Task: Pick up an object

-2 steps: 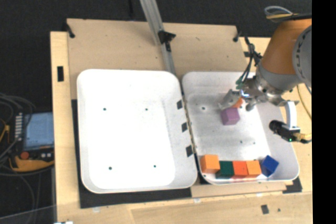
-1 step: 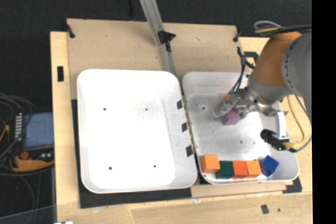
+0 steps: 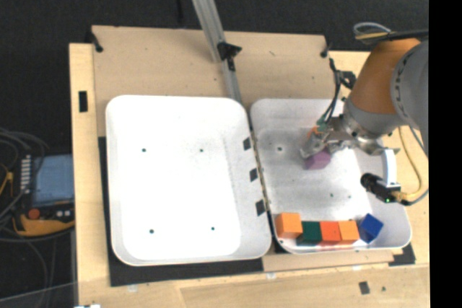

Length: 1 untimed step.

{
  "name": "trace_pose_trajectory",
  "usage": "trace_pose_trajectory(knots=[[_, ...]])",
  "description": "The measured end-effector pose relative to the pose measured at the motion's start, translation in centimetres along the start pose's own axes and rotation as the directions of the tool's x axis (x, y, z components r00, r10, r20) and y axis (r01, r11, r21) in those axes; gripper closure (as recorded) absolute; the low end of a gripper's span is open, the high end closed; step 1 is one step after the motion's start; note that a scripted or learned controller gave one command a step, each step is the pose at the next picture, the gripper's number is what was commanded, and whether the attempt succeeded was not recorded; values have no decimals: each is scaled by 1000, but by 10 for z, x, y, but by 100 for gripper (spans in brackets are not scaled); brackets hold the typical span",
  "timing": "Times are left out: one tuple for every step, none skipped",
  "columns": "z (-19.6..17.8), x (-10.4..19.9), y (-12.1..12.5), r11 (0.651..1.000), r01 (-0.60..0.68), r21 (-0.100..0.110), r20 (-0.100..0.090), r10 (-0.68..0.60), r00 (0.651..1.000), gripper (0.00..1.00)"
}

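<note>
Now | gripper (image 3: 315, 149) in right bin (image 3: 289, 119) | touching purple object (image 3: 317, 159)

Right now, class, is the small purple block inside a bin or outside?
Inside: the small purple block lies on the right white bin's floor, beneath the hand.

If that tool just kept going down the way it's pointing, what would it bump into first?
Most likely the purple object lying right under the tool in the right bin. How far apart they are is hard to judge from this slanted view; they may already touch.
</note>
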<state>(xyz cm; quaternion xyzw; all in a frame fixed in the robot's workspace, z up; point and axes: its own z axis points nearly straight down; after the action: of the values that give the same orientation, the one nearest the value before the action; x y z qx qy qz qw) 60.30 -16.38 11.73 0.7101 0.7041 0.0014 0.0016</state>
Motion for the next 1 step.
trace_pose_trajectory(knots=[[-62, 4, 5, 1000, 12, -3, 1, -12, 1000, 100]])
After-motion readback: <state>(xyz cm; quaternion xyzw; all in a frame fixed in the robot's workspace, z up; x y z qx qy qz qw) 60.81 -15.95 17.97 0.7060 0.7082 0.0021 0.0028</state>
